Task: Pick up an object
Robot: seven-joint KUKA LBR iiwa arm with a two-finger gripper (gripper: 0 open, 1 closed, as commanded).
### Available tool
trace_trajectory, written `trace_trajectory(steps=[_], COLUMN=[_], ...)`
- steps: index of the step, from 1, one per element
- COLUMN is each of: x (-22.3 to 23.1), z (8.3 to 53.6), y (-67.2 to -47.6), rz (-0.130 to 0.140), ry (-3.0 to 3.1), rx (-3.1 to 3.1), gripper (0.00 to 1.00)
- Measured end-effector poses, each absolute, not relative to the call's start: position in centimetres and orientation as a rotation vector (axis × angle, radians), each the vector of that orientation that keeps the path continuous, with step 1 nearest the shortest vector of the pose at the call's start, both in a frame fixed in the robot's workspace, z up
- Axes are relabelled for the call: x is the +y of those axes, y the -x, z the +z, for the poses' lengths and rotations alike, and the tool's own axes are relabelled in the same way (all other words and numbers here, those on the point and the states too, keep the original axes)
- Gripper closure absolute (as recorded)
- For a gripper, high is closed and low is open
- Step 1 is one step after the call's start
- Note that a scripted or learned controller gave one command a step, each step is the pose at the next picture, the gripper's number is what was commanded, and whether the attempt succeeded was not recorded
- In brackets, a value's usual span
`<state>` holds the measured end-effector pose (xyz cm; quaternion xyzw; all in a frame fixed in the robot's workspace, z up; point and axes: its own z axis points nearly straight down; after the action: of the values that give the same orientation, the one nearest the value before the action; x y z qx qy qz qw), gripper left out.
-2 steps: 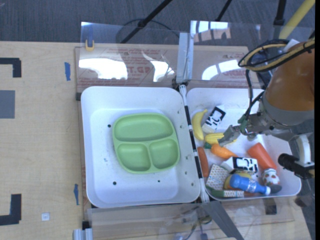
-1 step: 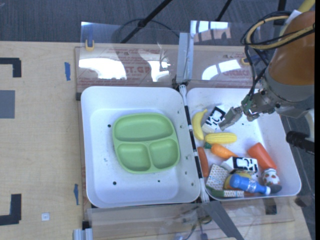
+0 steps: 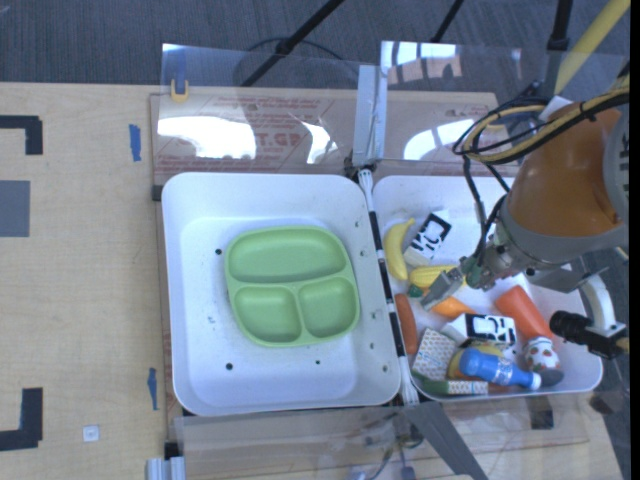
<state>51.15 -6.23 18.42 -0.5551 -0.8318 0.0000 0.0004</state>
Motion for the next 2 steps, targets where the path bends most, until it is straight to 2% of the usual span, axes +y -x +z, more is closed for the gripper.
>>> trace_trajectory(steps=[1,2], x=[-6.6,-10.8], z=[18.4,9.9], y=[-49.4,-49.9], rz=[0.001,-0.009], ry=[1.856,1.721], rx=[-2.53,-2.646], gripper=[0.0,0.0])
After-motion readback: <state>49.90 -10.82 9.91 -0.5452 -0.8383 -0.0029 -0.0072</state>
